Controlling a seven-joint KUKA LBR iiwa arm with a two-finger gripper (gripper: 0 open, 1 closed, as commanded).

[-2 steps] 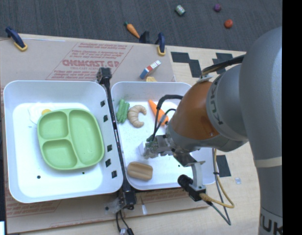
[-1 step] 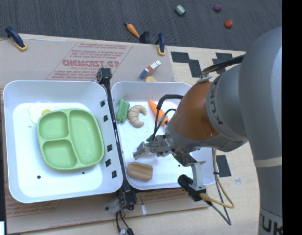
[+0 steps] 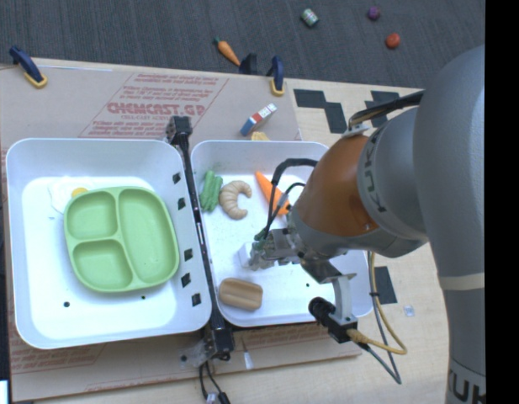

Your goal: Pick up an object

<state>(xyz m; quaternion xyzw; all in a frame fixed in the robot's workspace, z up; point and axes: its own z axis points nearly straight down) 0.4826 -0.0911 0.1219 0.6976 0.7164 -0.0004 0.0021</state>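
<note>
- The gripper (image 3: pixel 257 255) hangs low in the right bin (image 3: pixel 326 308), near the middle of its floor.
- I cannot tell how it is set, because the big grey and orange arm (image 3: pixel 368 200) covers most of it.
- Nothing shows held in it, so I think the pick is not done yet.
- The bread roll (image 3: pixel 240 294) lies near it at 7 o'clock. It looks like the easiest thing to grab.
- The croissant (image 3: pixel 235 198) lies at 11 o'clock from the gripper. The green bean pod (image 3: pixel 210 189) is just left of it, by the bin wall.
- The carrot (image 3: pixel 272 191) lies at 1 o'clock, partly under the arm.
- The left bin (image 3: pixel 40 310) holds a green divided plate (image 3: pixel 120 238), flat and well apart from the gripper.
</note>
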